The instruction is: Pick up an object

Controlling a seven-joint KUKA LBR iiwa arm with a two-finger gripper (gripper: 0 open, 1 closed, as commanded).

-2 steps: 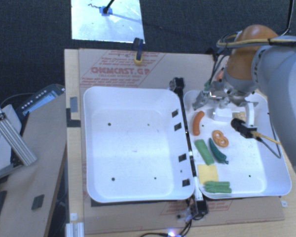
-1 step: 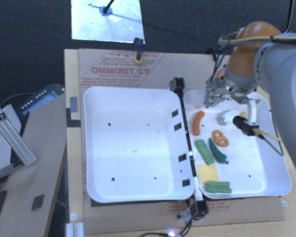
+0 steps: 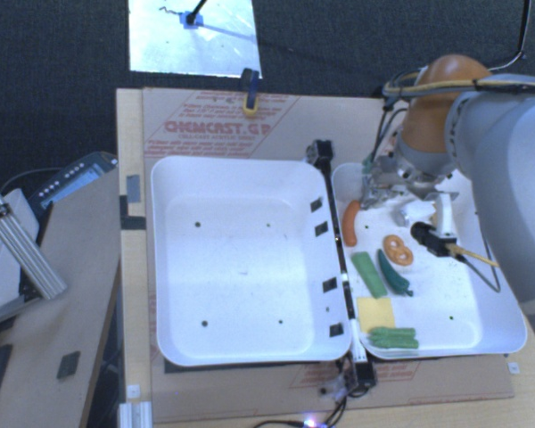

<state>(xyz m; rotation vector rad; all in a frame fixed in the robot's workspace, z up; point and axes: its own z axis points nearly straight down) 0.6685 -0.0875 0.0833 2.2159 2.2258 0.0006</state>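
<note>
Dark carpet surrounds your bench [image 3: 134, 266], where brown cardboard [image 3: 218, 123] under both bins reads "CHEMCAST GP" in red. Your left bin [image 3: 241, 266] is smooth white plastic with rounded corners. Along the right bin's [image 3: 481, 319] left edge lie an orange carrot [image 3: 349, 222], a round pretzel [image 3: 398, 250], two green pods [image 3: 381, 273], a yellow square [image 3: 375, 311] and a knobbly green piece [image 3: 394, 336]; its lower right floor gives you open room. Your gripper [image 3: 381, 192] hangs at the bin's upper left, just beside the carrot; I cannot tell how its fingers stand.
</note>
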